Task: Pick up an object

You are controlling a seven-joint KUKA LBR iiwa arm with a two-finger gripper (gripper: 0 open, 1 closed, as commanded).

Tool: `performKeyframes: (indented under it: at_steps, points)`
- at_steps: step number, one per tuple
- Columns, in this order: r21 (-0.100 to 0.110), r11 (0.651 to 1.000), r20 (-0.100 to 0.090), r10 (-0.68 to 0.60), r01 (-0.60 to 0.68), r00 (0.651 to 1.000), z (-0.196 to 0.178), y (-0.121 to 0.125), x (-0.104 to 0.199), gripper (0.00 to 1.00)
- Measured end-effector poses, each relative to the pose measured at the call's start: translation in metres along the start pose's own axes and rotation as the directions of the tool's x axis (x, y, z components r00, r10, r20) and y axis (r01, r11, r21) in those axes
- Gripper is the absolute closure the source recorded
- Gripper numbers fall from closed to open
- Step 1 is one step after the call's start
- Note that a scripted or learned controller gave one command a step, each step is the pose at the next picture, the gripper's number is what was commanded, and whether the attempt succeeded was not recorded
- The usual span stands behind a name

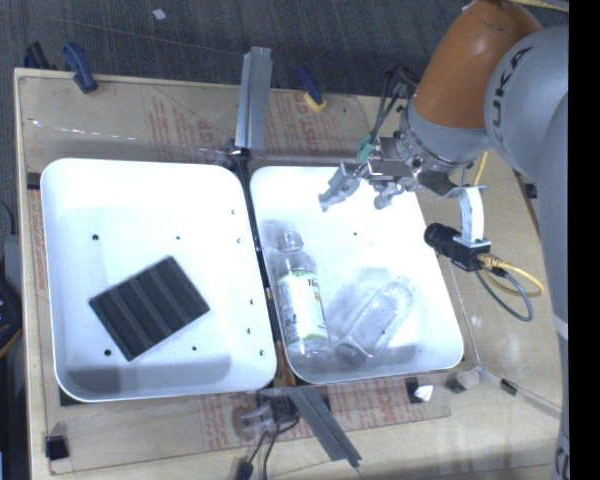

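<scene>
arm (510,58): mine, grey w/ orange band, comes in from right of view, wrist over far-right part of right bin.
fingers (358,190): spread apart, nothing between them; hanging above far edge of right bin, tips pointing toward view's left.
right bin (435,313): white, shallow; holds two bottles in its near half.
labelled bottle (296,303): clear plastic, white/green label, lying lengthwise along left wall of right bin, cap end toward far side. Well apart from my fingers, nearer the camera.
clear bottle (372,313): transparent, no label I can read, lying tilted in near-middle of right bin, just beside labelled bottle; whether the two touch – can't tell, glare.
left bin (70,183): white, touching right bin along shared edge.
dark ridged pad (148,306): black, rectangular, flat on floor of left bin, near-left part, turned at an angle to bin walls.
tabletop (130,108): light wood board under both bins; blue clamps (78,66) at far edge, grey bar (252,98) upright-ish at far junction of bins.
cable (510,278): yellow/grey, loops on tabletop right of right bin, by a black fitting (450,243).
grasp status: no obj. held.
</scene>
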State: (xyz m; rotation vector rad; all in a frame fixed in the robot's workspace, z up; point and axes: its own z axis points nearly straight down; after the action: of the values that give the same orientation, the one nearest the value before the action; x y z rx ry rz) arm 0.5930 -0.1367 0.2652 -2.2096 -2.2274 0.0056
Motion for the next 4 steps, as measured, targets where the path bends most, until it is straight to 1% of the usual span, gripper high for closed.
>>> performKeyframes:
  at_steps: [1, 2, 3, 4]
  points:
    - [0.001, 0.999, 0.001, 0.052, -0.052, 0.999, 0.156, 0.034, -0.007, 0.0]
    - [-0.004, 0.995, 0.002, 0.096, -0.096, 0.995, 0.174, -0.001, 0.023, 0.0]
    - [-0.004, 0.996, -0.001, 0.094, -0.094, 0.996, 0.074, -0.062, 0.026, 0.0]
    - [-0.002, 1.0, 0.0, 0.0, 0.0, 1.0, 0.175, -0.045, 0.006, 0.0]
